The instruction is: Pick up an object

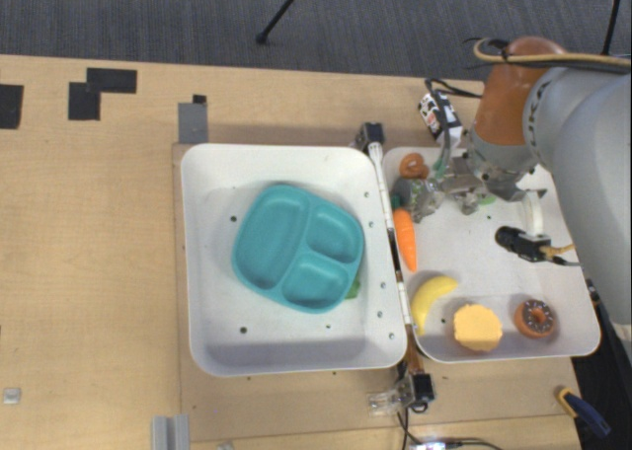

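**Camera view.** Landmark for this entry is the carrot (pixel 405 239). It lies lengthwise against the wall of the right bin (pixel 504 353), on the side next to the left bin (pixel 227 339).

- Gripper (pixel 434 193): low in the bin, just beyond the carrot's far end and a little to the arm's side of it. You cannot tell from this angle whether it is open or closed. Nothing can be seen held in it.
- Candidates near the carrot:
  - A dark green bit (pixel 406 191) at the carrot's far tip, close against the gripper. It may be the carrot's own leaf top.
  - A small brown piece (pixel 413 164) further beyond the tip.
  - A banana (pixel 432 298) just past the carrot's near end.
- Well apart from the carrot, beyond the banana: a yellow lump (pixel 477 327) and a brown ring (pixel 536 317).
- Across the wall from the carrot: a teal divided plate (pixel 299 246).

**Step, as judged:** approach or grasp attempt at the carrot's far end, with no lift yet.

**Next move:** check that the gripper has closed on one item only, then lift straight up. The bin wall and the crowding at that end could spoil the grip.
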